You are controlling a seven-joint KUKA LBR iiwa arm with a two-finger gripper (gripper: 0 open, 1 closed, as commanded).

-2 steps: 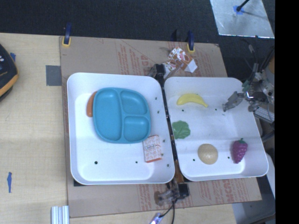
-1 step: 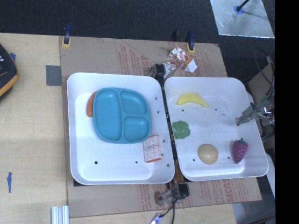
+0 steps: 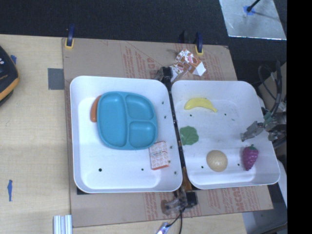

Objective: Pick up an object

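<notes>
Over at three o'clock, the end effector [image 3: 252, 130] pokes in above the right bin [image 3: 226, 177], low by its right wall, and from where I stand I can't tell whether it's clenched or released. Nothing sits between its tips that I can make out. Just below it, toward five o'clock, a purple grape bunch [image 3: 250, 157] lies on the bin floor, near but apart from it. Left of the grapes is a beige egg-shaped ball [image 3: 217, 160]. At the bin's nine o'clock side rests a green leafy piece [image 3: 188, 135], and up at twelve o'clock a yellow banana [image 3: 200, 104] lies flat.

Now the left bin [image 3: 85, 172]: a blue divided tray [image 3: 126, 120] covers much of it, with something orange [image 3: 93, 109] peeking out from under its left edge. A small printed card [image 3: 159, 155] lies at the tray's five o'clock, touching its corner. Both bins sit on brown cardboard [image 3: 122, 57] on the tabletop [image 3: 29, 155], and a crumpled wrapper [image 3: 187, 63] rests at twelve o'clock beyond the bins.
</notes>
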